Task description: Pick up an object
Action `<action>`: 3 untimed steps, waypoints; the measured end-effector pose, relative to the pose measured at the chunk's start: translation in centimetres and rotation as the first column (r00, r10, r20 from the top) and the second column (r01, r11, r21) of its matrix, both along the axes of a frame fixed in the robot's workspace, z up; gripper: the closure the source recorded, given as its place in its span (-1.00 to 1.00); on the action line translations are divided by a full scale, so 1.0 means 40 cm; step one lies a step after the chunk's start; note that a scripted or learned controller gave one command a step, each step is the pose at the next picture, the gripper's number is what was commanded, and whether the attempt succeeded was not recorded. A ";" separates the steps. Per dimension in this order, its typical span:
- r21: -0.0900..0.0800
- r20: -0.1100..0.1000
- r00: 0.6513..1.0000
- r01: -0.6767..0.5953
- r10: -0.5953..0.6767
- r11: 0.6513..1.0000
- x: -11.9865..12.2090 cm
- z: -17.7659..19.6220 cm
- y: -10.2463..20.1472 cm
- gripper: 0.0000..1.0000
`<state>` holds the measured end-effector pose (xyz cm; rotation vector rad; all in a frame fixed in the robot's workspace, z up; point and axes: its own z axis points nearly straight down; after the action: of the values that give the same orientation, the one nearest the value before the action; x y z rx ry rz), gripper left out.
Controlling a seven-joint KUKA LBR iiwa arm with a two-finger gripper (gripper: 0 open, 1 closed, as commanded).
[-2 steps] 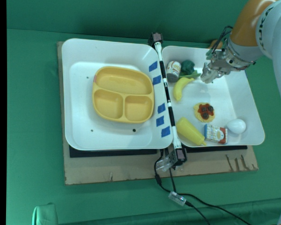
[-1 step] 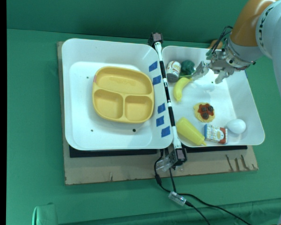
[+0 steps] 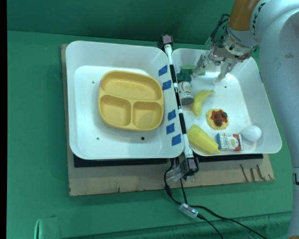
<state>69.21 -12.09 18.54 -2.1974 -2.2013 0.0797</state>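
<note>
Open, empty gripper (image 3: 211,68) hovers over the right bin's (image 3: 256,91) far edge, with a banana (image 3: 202,100), can (image 3: 186,92) and pizza toy (image 3: 218,118) crowded nearby, on green cloth (image 3: 35,133).

The grey arm (image 3: 284,83) enters from the right and bends over at the top, its orange band (image 3: 246,4) sitting just above the wrist. The gripper (image 3: 212,68) points downward and slightly left, its two fingers (image 3: 199,66) spread apart with nothing between them.
</note>
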 end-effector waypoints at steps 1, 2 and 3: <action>-0.006 0.005 1.000 0.005 -0.005 1.000 0.004 0.045 -0.005 1.00; -0.008 0.004 1.000 0.005 -0.005 1.000 0.004 0.045 -0.007 -1.00; 0.007 0.073 0.997 0.007 -0.008 1.000 -0.110 0.004 0.005 -1.00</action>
<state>64.81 -11.90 18.69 -2.2402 -2.2267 -0.0085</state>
